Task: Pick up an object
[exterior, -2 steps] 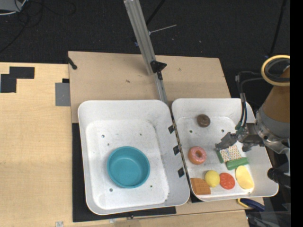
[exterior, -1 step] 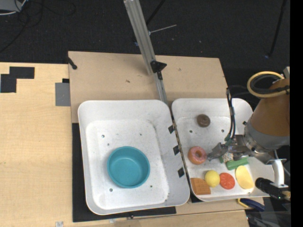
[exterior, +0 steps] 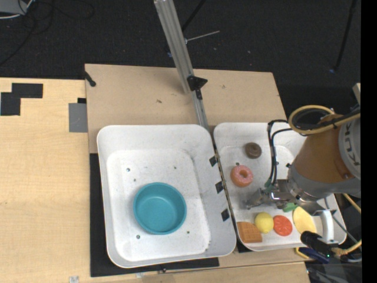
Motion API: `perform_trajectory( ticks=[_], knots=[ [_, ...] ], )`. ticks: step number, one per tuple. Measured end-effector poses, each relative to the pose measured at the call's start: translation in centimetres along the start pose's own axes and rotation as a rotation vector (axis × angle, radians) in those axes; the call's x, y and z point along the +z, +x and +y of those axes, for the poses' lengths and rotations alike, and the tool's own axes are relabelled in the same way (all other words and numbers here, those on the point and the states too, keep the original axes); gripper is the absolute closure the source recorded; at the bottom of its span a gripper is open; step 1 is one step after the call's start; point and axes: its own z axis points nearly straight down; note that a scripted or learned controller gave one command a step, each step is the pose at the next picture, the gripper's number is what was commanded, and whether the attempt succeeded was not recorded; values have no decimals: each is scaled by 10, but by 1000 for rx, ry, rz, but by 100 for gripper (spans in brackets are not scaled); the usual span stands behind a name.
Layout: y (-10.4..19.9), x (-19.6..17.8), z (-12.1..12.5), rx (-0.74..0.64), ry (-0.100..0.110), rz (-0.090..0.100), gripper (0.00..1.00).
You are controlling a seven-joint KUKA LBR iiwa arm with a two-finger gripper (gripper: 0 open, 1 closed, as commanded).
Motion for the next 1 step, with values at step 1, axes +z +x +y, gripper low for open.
perform_trajectory(
  ticks=[1],
  knots=[
    [0,15,0,1,-5,-1,0]
  ],
)
